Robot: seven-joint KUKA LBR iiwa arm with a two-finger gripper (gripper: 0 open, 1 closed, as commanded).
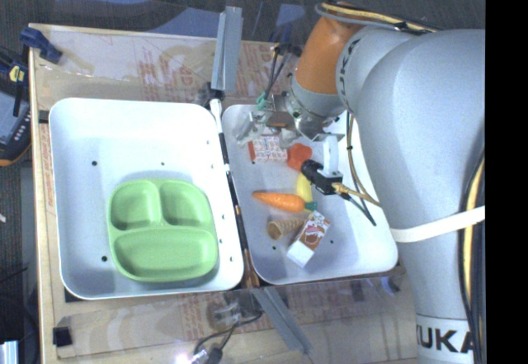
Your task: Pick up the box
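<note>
A small white box with red print (265, 148) lies flat near the far end of the right bin (371, 251). My gripper (262, 123) hangs just above its far edge, at the bin's far left corner, below the orange wrist band. A brown and white carton (309, 236) lies tilted near the bin's front wall, well away from the gripper.
The right bin also holds a carrot (280, 200), a red piece (299, 158), a yellow piece (304, 187) and a brown cone (282, 227). A green divided plate (163, 230) sits in the left bin (74, 131). The arm's bulk covers the right bin's right side.
</note>
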